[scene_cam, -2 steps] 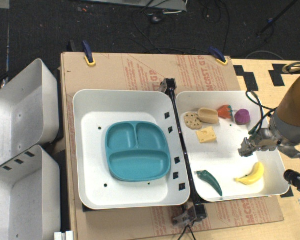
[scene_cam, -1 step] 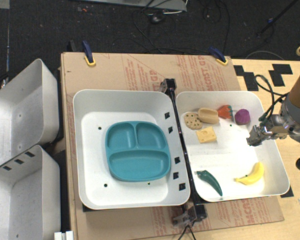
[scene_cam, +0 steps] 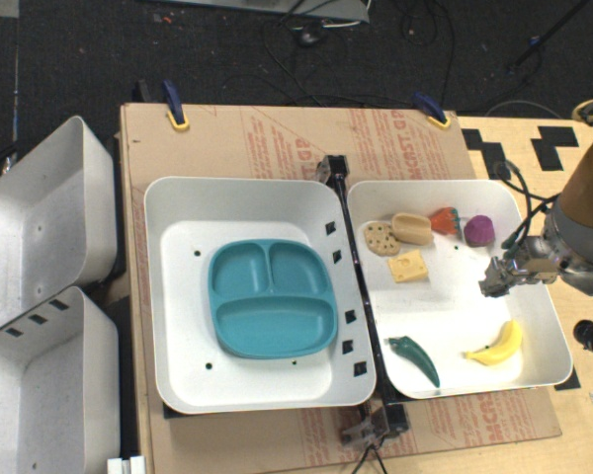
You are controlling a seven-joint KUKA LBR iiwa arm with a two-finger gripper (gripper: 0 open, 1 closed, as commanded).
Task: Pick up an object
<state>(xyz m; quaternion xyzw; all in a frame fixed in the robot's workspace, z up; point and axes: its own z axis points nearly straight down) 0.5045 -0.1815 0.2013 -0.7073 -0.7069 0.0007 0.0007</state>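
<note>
Seen from above, the right bin holds the pickings: a yellow banana lies near its front right corner; a green pepper lies to the banana's left, toward the divider between the bins; a wedge of yellow cheese sits farther back, with a speckled cookie just behind it and a tan bread roll touching the cookie's right side; a red piece sits beside the roll, too small for me to name, and a purple plum lies just right of that; my jaws hang over the bin's right side, behind the banana and in front of the plum, and I cannot tell how far they stand apart or whether anything is between them; my grey arm with its orange band reaches in across the bin's right wall; the left bin carries a teal divided plate near its middle; both bins rest on a brown cardboard-covered worktop, clipped at its back edge.
</note>
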